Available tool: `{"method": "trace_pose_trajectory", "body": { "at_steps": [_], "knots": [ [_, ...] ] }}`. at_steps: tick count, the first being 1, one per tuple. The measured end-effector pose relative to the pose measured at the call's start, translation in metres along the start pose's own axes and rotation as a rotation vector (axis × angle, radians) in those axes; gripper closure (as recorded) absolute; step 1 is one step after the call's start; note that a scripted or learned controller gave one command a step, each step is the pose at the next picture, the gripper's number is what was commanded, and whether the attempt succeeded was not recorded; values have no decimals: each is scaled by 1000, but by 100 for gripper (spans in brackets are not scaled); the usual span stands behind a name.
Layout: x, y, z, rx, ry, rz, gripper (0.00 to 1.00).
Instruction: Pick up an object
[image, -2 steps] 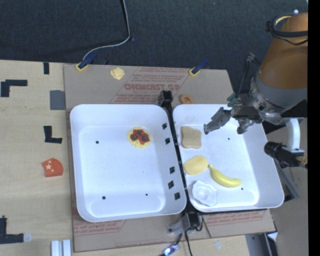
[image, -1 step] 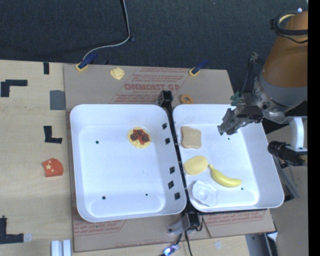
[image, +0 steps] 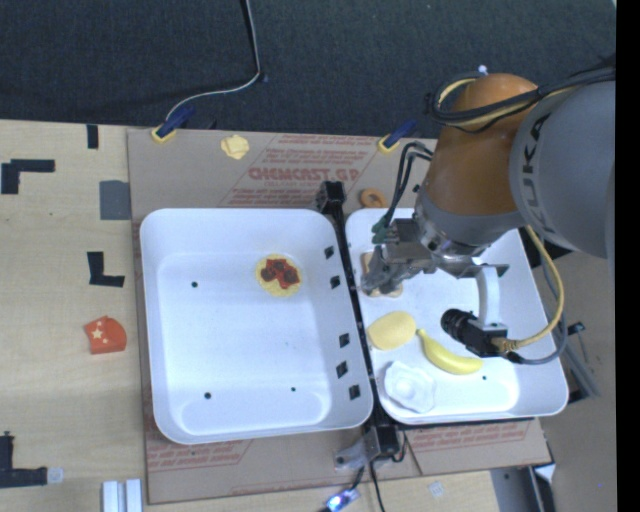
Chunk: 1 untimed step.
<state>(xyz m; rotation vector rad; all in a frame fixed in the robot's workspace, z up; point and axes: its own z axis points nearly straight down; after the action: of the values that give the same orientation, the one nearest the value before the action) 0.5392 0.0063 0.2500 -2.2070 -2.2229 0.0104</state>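
The gripper (image: 381, 281) hangs low at the right bin's (image: 530, 405) left edge; its grip unreadable, nothing visibly lifted yet.

A pale wooden worktop (image: 60, 300) with black tape marks (image: 100, 268) fills the left of the frame. A brown cardboard sheet (image: 300, 165) with red print lies at centre. Along the top hangs dark fabric (image: 120, 50), perhaps a curtain, crossed by a thin cable (image: 252, 45).
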Motion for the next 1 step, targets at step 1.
{"method": "trace_pose_trajectory", "body": {
  "at_steps": [1],
  "knots": [
    [66,54,24,-9,0,-1,100]
  ]
}}
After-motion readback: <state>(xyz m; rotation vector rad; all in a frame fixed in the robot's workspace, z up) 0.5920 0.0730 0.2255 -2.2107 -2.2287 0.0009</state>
